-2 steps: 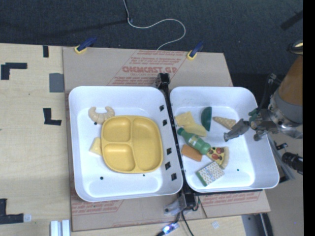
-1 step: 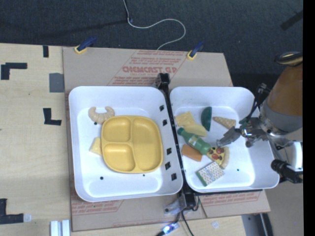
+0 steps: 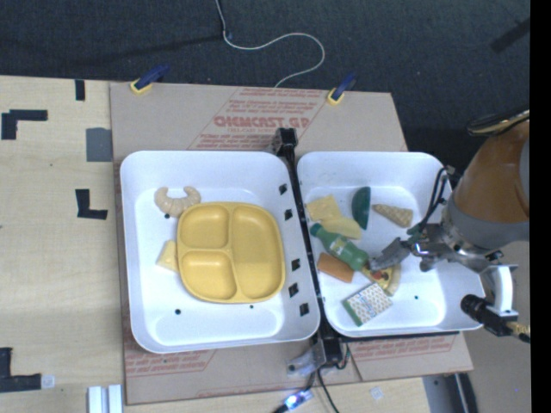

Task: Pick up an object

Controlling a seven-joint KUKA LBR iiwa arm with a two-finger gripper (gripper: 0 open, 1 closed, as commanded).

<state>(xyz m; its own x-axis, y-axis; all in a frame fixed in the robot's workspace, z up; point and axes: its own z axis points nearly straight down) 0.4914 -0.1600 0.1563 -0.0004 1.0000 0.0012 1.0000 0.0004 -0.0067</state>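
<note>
The right bin (image 3: 430, 169) holds several small items. A green bottle (image 3: 340, 246) lies near its middle, beside a yellow wedge (image 3: 331, 215) and above an orange piece (image 3: 335, 268). A dark green object (image 3: 361, 205) and a tan cone (image 3: 393, 214) lie toward the back. A checkered packet (image 3: 368, 303) rests at the front. My gripper (image 3: 385, 258) reaches in low from the right, just right of the bottle and over a small yellow and red item (image 3: 385, 278). I see nothing lifted.
The left bin (image 3: 138, 179) carries a yellow divided plate (image 3: 231, 252), a beige curled piece (image 3: 176, 199) and a small yellow wedge (image 3: 166, 255). A black divider (image 3: 297, 222) runs between the bins. Cardboard lies under both.
</note>
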